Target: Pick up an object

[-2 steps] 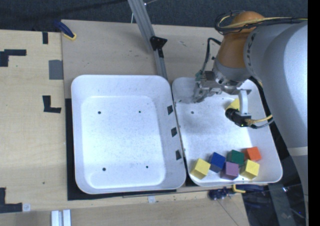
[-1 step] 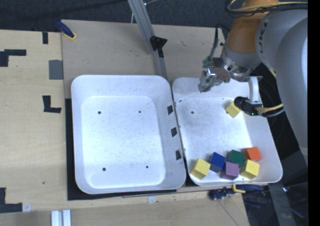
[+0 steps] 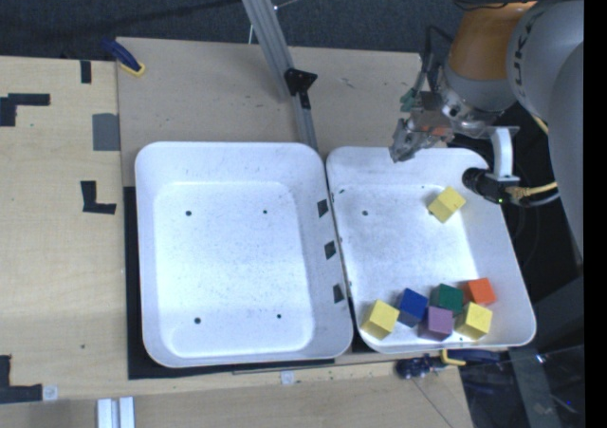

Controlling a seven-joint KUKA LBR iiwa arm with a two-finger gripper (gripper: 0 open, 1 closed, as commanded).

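Note:
My gripper (image 3: 406, 147) hangs over the far edge of the right bin (image 3: 398, 246), its fingers close together and nothing visible between them. A yellow cube (image 3: 445, 204) lies alone in the right bin, a little to the right of and nearer than the gripper. Along the bin's near edge sits a cluster: a yellow cube (image 3: 381, 318), a blue cube (image 3: 413, 306), a green cube (image 3: 447, 298), a purple cube (image 3: 439, 322), an orange cube (image 3: 480, 291) and another yellow cube (image 3: 476, 320).
The left bin (image 3: 228, 246) stands beside the right one. A grey slanted pole (image 3: 270, 27) rises from a black clamp behind the bins. The arm's orange band and grey body fill the upper right. Black tape marks lie on the bench at left.

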